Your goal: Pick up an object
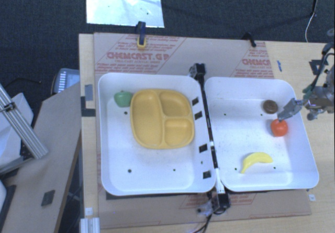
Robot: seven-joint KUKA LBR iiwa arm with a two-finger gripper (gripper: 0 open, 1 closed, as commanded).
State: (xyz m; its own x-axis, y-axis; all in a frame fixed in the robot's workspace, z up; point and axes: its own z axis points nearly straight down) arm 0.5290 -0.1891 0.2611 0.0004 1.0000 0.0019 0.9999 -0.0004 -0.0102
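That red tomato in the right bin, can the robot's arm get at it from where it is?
Probably yes. The tomato lies in the open near the bin's right side, just below the gripper, with nothing over it; the brown disc sits apart.

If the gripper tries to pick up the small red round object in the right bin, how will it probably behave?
The red round object looks ball-shaped, so it may roll if nudged on the smooth floor of the right bin. It seems small and probably light. Its curved sides might slip from the gripper.
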